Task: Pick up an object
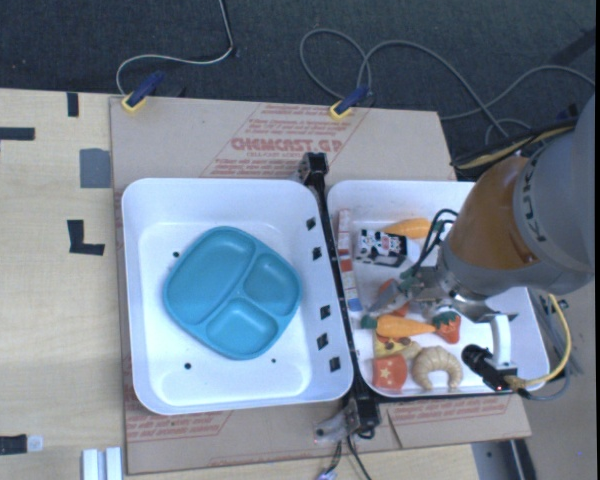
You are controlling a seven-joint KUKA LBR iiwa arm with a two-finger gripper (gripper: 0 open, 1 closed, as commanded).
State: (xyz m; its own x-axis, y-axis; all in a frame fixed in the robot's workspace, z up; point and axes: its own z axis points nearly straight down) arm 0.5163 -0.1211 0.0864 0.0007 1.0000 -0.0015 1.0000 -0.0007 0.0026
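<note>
Setting: dark carpet at the top with loose cables; a pale wooden bench below it, carrying a cardboard sheet [280,148] printed in red.
Bins: two shallow white bins side by side on the cardboard, meeting at a black divider strip [327,268].
Arm: grey, with an orange band [490,223], reaching in from the right over the right bin [535,353].
Gripper: the gripper [412,286] hangs low over the middle of the right bin, amid the toys.
Fingers: too blurred and crowded by toys to tell whether they are apart, together or clamped on anything.
Carrot: an orange carrot [402,325] with a green end lies just below the fingers, near them; contact cannot be judged.
Croissant: a tan croissant [435,365] lies further below the fingers, by the bin's lower rim.
Red block: a red block [388,371] sits below and slightly left of the fingers, touching the croissant's left end.
Cow-patterned box: a black-and-white box [380,247] lies above and left of the fingers.
Orange piece: a small orange piece [410,227] lies above the fingers, just beside that box.
Left bin: the left bin [150,208], well left of the fingers, holds a blue divided tray [232,291] with three compartments, lying flat and turned at a slant.
</note>
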